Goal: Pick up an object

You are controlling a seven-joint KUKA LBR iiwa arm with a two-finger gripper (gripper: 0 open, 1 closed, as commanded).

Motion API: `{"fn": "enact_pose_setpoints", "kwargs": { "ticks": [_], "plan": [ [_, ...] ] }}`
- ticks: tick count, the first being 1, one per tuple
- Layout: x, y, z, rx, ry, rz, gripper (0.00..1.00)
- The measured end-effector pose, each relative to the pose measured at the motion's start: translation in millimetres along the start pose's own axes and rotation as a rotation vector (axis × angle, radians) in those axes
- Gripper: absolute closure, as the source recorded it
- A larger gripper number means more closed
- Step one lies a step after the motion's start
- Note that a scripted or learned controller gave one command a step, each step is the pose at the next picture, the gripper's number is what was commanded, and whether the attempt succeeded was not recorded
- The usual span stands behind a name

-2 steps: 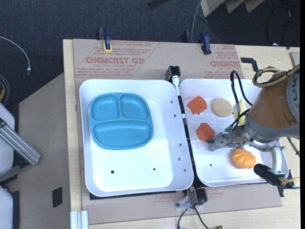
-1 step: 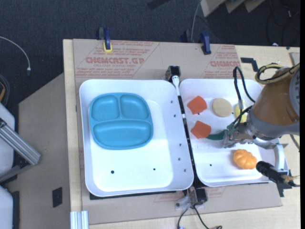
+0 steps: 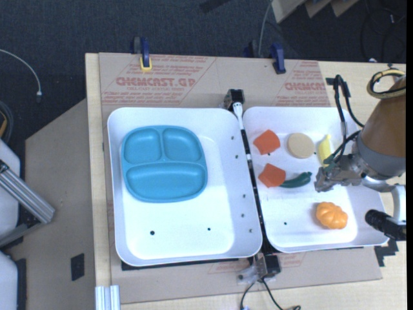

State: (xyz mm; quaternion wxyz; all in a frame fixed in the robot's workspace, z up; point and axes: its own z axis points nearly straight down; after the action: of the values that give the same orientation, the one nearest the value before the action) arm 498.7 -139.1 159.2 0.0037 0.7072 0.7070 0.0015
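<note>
Gripping nothing that we can make out, the claw [image 3: 327, 177] hangs low over the right bin [image 3: 284, 234], toward that bin's right side; its metal tip is dark and blurred, so we cannot tell how it is set. Behind it we see the grey arm [image 3: 382, 159] with its orange band [image 3: 389, 128] reaching in from the right.

Several small things lie in the right bin. An orange, pumpkin-like piece [image 3: 332, 215] sits near the front right, just below the claw and apart from it. A green pepper-shaped piece [image 3: 297, 180] lies just left of the claw, with its left end touching or nearly touching a red-orange block [image 3: 272, 175]. A second red-orange block [image 3: 266, 142] lies farther back on the left, and a round beige disc [image 3: 300, 146] sits to its right. A yellow piece [image 3: 324, 147] stands beside the disc, just behind the claw and partly hidden by a cable.

In the left bin [image 3: 181, 228] we find a blue divided plate [image 3: 165, 163], set toward the far left of that bin. Both bins rest on a brown board [image 3: 97, 173] held by blue clamps [image 3: 144, 51] at its far edge.
</note>
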Motion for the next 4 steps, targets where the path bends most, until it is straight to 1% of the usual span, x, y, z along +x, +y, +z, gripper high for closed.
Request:
{"fn": "enact_pose_setpoints", "kwargs": {
  "ticks": [1,3,4],
  "plan": [
    [-0.6,2.3,-53.4,-0.001,0.0,-0.002,1.0],
    [106.9,17.1,-76.4,0.003,0.004,-0.007,1.0],
    [162.2,32.8,-74.9,0.005,0.005,-0.008,1.0]
  ]
}}
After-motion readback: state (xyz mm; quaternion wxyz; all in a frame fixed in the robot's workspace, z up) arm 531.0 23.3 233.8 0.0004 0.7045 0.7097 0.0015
